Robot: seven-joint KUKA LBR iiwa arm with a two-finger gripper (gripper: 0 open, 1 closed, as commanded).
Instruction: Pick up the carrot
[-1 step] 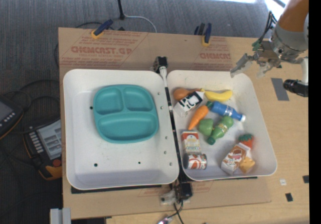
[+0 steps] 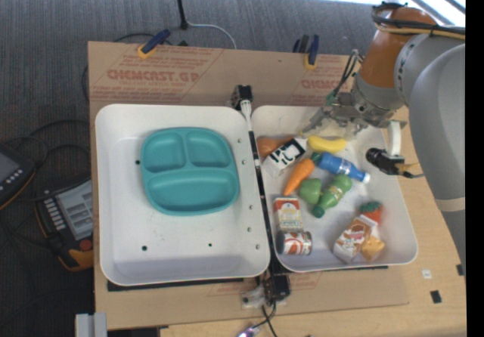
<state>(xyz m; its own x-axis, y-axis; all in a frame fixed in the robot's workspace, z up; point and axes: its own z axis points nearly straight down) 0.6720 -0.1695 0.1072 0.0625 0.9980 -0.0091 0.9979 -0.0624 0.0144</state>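
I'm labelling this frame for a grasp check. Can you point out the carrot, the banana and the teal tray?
carrot (image 2: 299,175): camera view, middle of its orange body.
banana (image 2: 327,144): camera view, middle of the yellow curve.
teal tray (image 2: 189,192): camera view, floor of its large front compartment.

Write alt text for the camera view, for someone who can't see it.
The gripper hovers over the right bin near a banana, with the carrot lying among toy groceries. The left bin holds a teal divided tray.
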